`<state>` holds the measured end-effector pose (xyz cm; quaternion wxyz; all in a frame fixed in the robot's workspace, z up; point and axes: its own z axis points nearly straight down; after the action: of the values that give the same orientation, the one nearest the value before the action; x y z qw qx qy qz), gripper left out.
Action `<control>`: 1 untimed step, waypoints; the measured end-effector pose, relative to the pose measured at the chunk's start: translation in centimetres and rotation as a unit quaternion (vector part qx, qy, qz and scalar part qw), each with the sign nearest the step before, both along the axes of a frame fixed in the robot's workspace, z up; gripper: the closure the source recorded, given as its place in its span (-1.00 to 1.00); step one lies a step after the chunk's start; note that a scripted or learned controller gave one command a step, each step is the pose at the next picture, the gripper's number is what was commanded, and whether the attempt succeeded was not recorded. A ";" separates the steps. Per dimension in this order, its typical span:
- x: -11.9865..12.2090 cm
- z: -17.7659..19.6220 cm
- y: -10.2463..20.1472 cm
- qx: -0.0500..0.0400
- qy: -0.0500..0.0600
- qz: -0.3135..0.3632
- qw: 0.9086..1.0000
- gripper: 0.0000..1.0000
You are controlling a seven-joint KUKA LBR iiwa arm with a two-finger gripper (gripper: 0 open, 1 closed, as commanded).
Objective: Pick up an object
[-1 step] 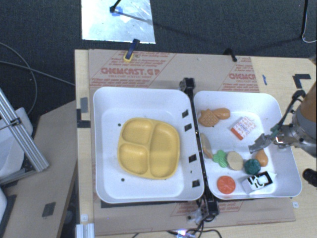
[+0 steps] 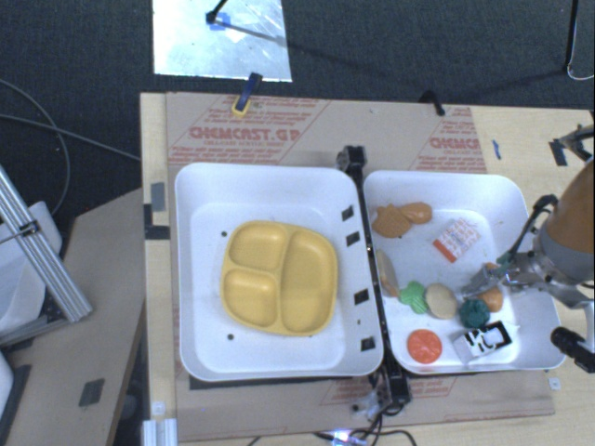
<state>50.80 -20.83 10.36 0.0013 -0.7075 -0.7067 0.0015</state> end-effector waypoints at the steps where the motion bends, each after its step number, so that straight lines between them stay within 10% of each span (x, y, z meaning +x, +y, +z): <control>1: 0.5 0.1 0.2 0.000 -0.003 0.001 1.000 -1.00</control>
<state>51.28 -20.64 10.45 -0.0012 -0.7068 -0.7074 -0.0007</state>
